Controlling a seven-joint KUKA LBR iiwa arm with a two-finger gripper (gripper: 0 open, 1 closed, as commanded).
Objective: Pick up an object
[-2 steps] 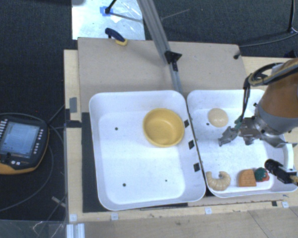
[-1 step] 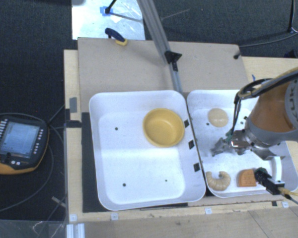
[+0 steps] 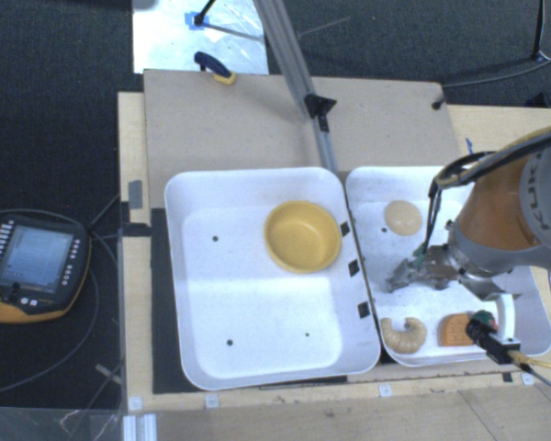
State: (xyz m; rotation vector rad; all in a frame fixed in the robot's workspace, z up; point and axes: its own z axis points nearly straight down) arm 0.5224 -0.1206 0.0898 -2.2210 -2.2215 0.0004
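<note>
Reaching into the right shallow white bin (image 3: 378,246), the claw (image 3: 402,277) is hovering between a round beige disc (image 3: 403,217) and a curled tan croissant-shaped piece (image 3: 404,334); its grip state cannot be told.

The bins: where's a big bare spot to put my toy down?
The left bin has the most room: its floor in front of and left of the yellow bowl is bare. The right bin is crowded, with the gripper, round bun, croissant and orange piece.

Yellow bowl (image 3: 302,236) — smooth, matt plastic
</note>
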